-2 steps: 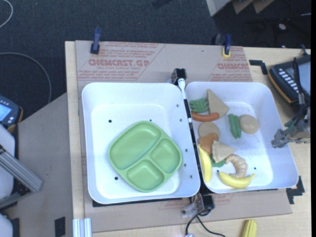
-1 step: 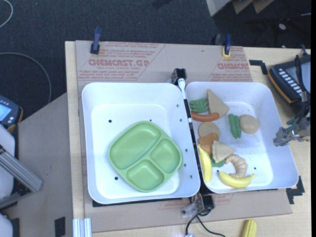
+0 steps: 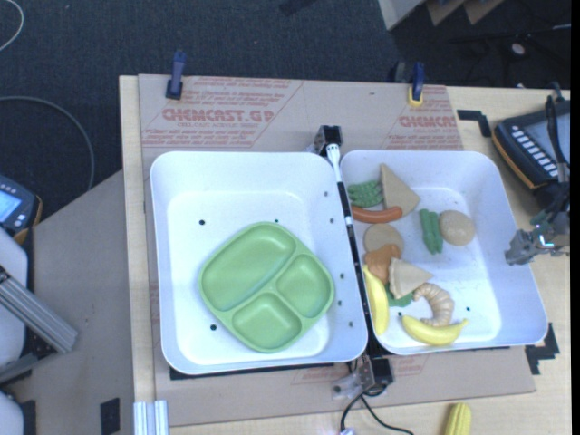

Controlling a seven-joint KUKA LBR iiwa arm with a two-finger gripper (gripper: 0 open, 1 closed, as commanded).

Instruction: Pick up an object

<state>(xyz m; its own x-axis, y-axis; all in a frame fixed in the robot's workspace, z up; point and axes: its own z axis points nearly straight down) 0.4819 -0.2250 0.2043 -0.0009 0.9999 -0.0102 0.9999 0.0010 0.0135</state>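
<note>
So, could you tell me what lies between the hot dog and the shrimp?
In the camera view, a round cookie, a carrot piece and a sandwich wedge lie between hot dog and shrimp.
</note>
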